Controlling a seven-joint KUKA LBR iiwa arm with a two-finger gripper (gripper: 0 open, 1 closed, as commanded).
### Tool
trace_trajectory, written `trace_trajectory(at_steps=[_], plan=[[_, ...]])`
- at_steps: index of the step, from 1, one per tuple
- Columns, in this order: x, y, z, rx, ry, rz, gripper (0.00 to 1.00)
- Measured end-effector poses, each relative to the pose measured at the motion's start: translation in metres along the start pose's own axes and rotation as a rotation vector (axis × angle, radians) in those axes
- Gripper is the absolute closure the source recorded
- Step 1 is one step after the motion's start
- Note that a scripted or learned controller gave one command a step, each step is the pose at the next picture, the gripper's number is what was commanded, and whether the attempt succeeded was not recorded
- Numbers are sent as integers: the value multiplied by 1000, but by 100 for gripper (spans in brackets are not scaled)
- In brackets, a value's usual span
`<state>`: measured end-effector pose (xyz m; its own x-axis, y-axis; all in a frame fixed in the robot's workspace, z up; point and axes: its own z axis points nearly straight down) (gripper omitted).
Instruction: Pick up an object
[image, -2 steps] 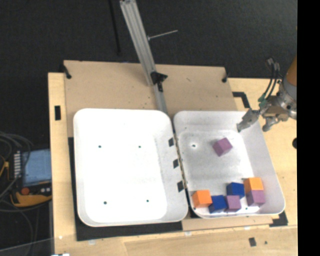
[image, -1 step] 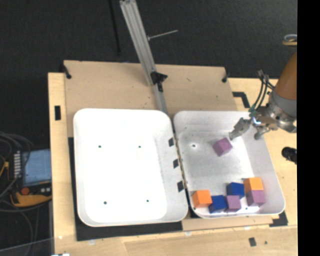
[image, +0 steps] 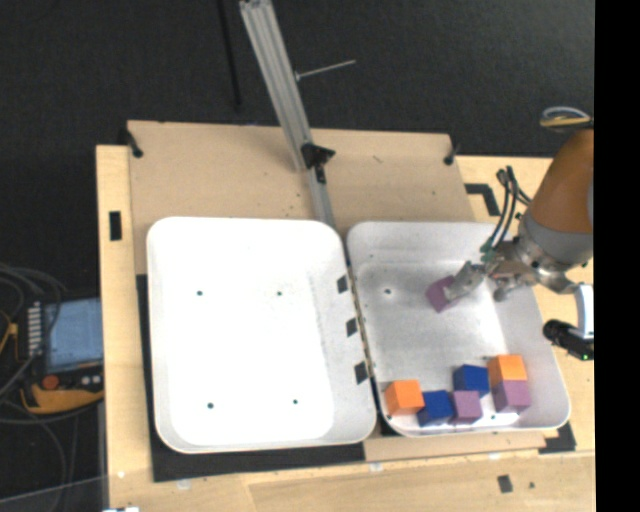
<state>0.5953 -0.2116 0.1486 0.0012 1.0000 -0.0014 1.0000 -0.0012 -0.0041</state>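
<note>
The fingers (image: 463, 280) point down and to the left from the wrist, and their tips sit right against a small purple block (image: 439, 294) in the right bin (image: 400, 250). From where I stand the tips meet the block's right upper side, but I cannot tell how wide they are spread or whether the block is actually between them; touching is all I would swear to. The block lies just left of and a little below the gripper (image: 458, 284), so any closing or lifting turns on that short offset. It looks roughly cubic, with no clear long axis.

Taking that purple block as the marker: nearest me, along the bin's front wall, sits a cluster well apart from it, with an orange block (image: 404, 396), a blue block (image: 436, 407), a second purple one (image: 467, 404), another blue (image: 471, 378) and an orange-over-purple stack (image: 510, 382). To its left lies the left bin (image: 250, 330). Beyond it, a slanted metal rail (image: 285, 95) runs up and away.

I can read no writing or labels anywhere.
</note>
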Motion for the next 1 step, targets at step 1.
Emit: trace_trajectory(at_steps=[1], plan=[[-1,2,-15,-10,-1,3,100]])
